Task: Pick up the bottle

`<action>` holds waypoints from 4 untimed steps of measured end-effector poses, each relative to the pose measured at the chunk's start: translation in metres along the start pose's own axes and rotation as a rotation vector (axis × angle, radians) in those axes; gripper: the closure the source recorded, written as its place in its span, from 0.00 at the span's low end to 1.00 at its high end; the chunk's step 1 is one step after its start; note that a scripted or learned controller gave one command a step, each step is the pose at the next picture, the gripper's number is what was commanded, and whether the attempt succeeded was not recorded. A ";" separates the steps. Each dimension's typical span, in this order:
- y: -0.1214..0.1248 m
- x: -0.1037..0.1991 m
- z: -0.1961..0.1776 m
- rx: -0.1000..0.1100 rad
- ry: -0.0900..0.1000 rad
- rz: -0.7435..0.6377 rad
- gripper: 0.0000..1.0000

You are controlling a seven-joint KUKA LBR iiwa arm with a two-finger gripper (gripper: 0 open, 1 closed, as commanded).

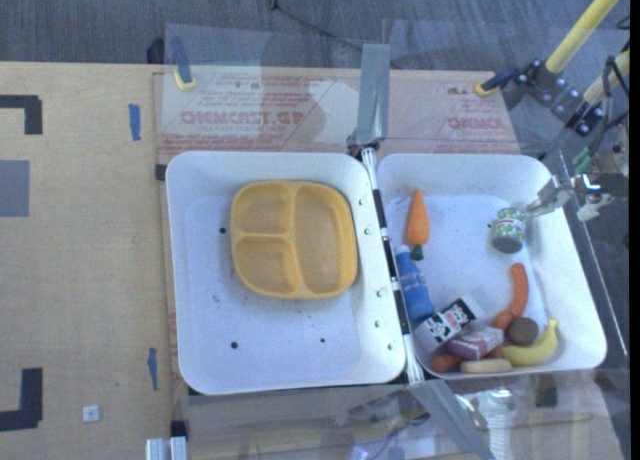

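Left bin: yellow divided plate. Right bin: blue bottle lying along left wall, below carrot; toy food heaped at near edge incl. banana. Small can near right wall. Gripper at bin's right rim; open/closed state can't tell.

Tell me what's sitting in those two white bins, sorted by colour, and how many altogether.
Yellow: 2, plate and banana
Orange: 2, carrot and sausage
Blue: 1, bottle
Green and grey: 1, can
Black and white: 1, carton
Pink: 1, box
Brown: 1, ball
Total: 9 clearly seen
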State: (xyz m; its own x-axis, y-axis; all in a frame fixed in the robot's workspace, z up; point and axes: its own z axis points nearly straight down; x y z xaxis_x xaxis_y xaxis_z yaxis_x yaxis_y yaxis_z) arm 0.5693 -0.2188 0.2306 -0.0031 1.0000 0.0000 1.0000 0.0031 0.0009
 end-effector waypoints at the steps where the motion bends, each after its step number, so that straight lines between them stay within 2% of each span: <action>1: -0.007 0.102 0.111 0.005 0.001 0.523 0.00; 2: -0.025 0.202 0.046 0.003 0.000 0.595 0.00; 3: -0.055 0.288 0.047 0.006 -0.001 0.641 0.00; 4: -0.089 0.270 -0.059 0.004 -0.002 0.671 0.00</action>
State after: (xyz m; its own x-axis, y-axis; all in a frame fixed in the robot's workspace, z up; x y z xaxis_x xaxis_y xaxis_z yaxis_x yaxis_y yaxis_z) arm 0.4792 0.0512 0.2893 0.6197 0.7849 -0.0022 0.7849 -0.6197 -0.0023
